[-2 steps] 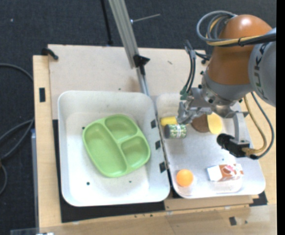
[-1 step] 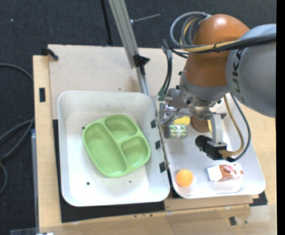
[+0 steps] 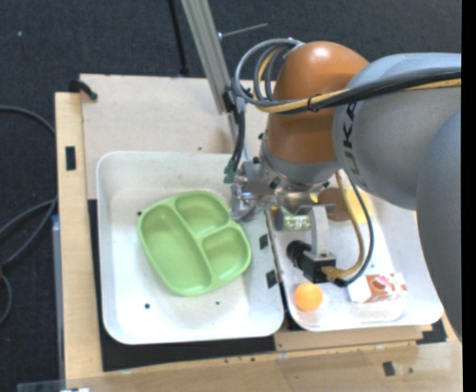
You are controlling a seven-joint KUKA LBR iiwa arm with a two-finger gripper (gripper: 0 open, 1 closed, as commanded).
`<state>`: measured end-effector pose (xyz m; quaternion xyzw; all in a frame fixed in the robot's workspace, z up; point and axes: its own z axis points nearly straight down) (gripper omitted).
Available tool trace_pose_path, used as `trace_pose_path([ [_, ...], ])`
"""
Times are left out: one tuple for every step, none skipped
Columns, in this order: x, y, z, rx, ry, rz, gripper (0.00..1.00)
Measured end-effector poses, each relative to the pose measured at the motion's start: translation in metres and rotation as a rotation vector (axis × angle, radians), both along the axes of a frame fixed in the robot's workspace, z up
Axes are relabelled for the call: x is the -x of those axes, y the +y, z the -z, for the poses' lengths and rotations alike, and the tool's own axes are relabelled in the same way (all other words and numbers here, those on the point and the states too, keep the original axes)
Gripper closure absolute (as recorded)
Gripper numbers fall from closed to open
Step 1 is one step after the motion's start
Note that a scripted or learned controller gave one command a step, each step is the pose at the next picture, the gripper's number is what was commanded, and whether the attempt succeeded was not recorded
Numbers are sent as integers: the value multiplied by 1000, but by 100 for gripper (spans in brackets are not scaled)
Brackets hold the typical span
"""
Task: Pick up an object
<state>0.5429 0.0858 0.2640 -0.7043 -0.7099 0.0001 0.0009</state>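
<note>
My arm hung over the frame's centre, the hand [image 3: 291, 219] low at the right bin's [image 3: 417, 309] left side; grip state I couldn't tell. Orange ball [image 3: 308, 297] lay lower centre-right, just below, likely my target. Green tray [image 3: 194, 241] filled the left bin [image 3: 115, 300].

The arm [image 3: 401, 129] is showing broad, smooth grey casings, and a rounded orange band [image 3: 315, 96] is sitting just above the wrist. Grey and black cables are looping over the top of that orange part, with a yellow-and-black line running along the grey shell and another curling down below the wrist. Dark lettering is showing on the grey casing beside the orange, partly cut off.
</note>
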Motion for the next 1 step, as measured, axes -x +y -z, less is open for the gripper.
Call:
trace_pose_path([
  [-1,-3,-1,1,-2,6,0],
])
